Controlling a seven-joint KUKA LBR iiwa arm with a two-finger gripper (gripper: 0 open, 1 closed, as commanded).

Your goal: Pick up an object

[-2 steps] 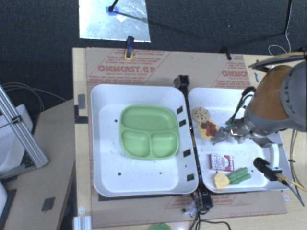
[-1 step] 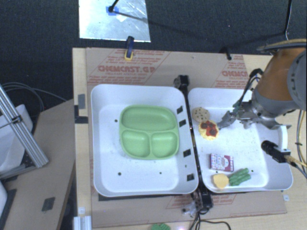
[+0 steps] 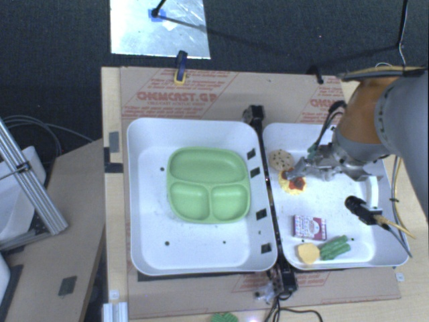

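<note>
Reaching in from the right, the arm (image 3: 375, 116) brings its gripper (image 3: 299, 173) low over the upper left part of the right bin (image 3: 382, 247), right at a small red and yellow toy (image 3: 294, 182). That seems to be the object picked out, since the tips sit touching or just above it; whether the tips are spread or closed on it I cannot tell, as they blur into the toy. A speckled cookie (image 3: 280, 158) lies just beside, close enough to be nudged. Nearer the front lie a red and white box (image 3: 309, 227), a yellow piece (image 3: 308, 253) and a green vegetable (image 3: 334, 247), well apart from the gripper. A green divided tray (image 3: 208, 184) rests in the left bin (image 3: 144, 213), presumably as a drop place.
</note>
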